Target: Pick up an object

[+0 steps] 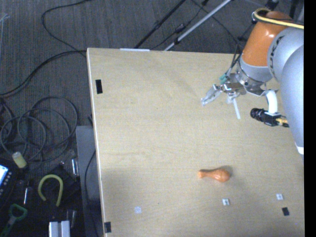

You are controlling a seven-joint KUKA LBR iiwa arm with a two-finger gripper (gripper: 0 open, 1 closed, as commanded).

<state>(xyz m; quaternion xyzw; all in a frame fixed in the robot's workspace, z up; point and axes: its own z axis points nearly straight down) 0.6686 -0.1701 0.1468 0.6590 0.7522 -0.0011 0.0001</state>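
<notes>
A small orange gourd-shaped object [215,175] lies on its side on the tan bench top [148,132], toward the front right. My gripper [220,108] hangs over the right rear part of the bench, well behind the orange object and apart from it. Its two thin metal fingers [209,98] are spread apart, so it is open with nothing between them. The grey arm with its orange band [261,43] comes in from the upper right.
A black mark [98,86] sits near the bench's left rear edge. Small white tags [225,201] and a black one [285,211] lie near the front. Cables [39,122] and tools cover the floor at left; stand legs [207,14] cross behind the bench.
</notes>
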